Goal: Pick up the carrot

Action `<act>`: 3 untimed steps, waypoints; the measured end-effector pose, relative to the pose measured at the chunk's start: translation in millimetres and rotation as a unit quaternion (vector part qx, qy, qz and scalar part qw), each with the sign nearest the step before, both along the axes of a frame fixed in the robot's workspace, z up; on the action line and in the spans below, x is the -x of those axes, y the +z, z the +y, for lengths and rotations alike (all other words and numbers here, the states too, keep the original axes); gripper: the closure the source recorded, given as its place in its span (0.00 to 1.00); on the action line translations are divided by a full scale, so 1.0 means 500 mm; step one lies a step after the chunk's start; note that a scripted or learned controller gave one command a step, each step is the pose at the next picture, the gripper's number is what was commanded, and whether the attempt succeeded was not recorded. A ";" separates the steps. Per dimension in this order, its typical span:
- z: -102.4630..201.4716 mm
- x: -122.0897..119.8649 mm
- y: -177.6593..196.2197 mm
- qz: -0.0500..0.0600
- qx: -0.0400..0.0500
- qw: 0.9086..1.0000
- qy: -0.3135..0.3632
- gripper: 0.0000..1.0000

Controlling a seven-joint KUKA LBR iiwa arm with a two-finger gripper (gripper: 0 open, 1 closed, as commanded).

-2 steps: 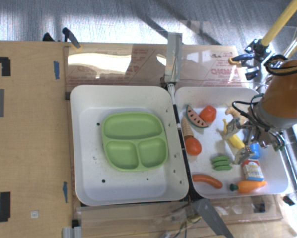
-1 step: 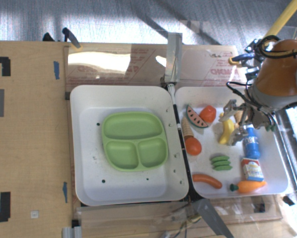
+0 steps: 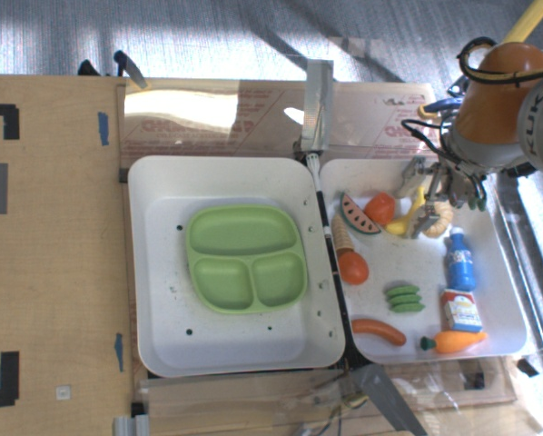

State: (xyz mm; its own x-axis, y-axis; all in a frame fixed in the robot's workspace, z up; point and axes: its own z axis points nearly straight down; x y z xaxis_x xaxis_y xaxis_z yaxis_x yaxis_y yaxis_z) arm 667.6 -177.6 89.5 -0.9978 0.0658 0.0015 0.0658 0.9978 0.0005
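The carrot (image 3: pixel 457 341) is orange with a small green top and lies flat at the front right corner of the right bin (image 3: pixel 508 271), just in front of a red-labelled bottle (image 3: pixel 462 311). My gripper (image 3: pixel 426 203) hangs at the back of that bin, low over a yellow banana (image 3: pixel 401 225) and a beige bread roll (image 3: pixel 440 214). It is well behind the carrot, with a blue bottle (image 3: pixel 459 262) between them. Nothing shows in its grasp.
The right bin also holds a watermelon slice (image 3: pixel 358 214), a tomato (image 3: pixel 379 209), a brown cone (image 3: pixel 342 236), an orange-red ball (image 3: pixel 353 267), green pea pods (image 3: pixel 403 297) and a red sausage (image 3: pixel 378 331). A green divided plate (image 3: pixel 247 257) sits in the left bin (image 3: pixel 153 243).
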 end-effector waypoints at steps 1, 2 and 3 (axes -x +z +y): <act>-0.095 0.072 -0.004 -0.003 0.001 0.983 -0.186 0.00; -0.084 0.062 0.027 -0.009 -0.001 0.983 -0.183 1.00; -0.084 0.062 0.026 -0.009 -0.001 0.983 -0.183 0.00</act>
